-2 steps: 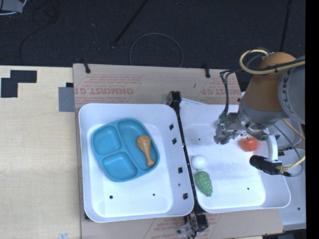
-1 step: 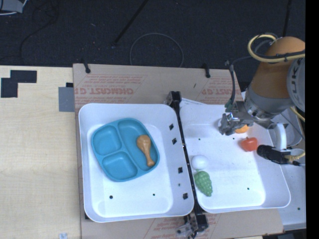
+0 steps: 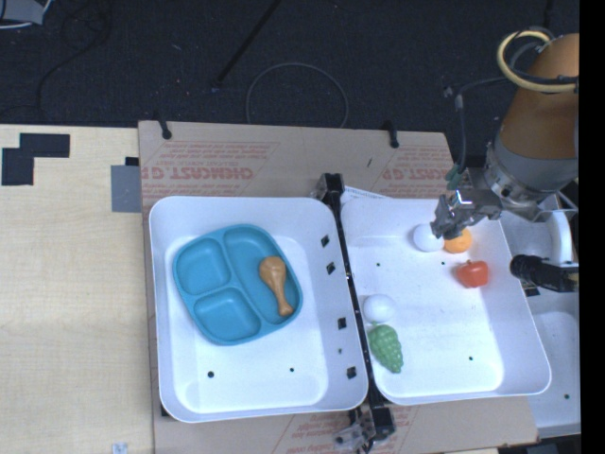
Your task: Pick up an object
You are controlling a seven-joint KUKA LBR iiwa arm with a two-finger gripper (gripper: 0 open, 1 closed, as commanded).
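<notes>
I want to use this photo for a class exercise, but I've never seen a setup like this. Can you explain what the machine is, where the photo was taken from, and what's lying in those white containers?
The photo comes from one fixed camera above a bench, looking down at a slant. The grey and orange machine at the right is a robot arm; its gripper hangs low over the right bin, next to a small orange fruit and a white ball. Whether it holds anything cannot be told. That bin also contains a red toy, another white ball and a green bumpy toy. The left bin holds a blue divided plate with a toy drumstick lying in one compartment.
</notes>
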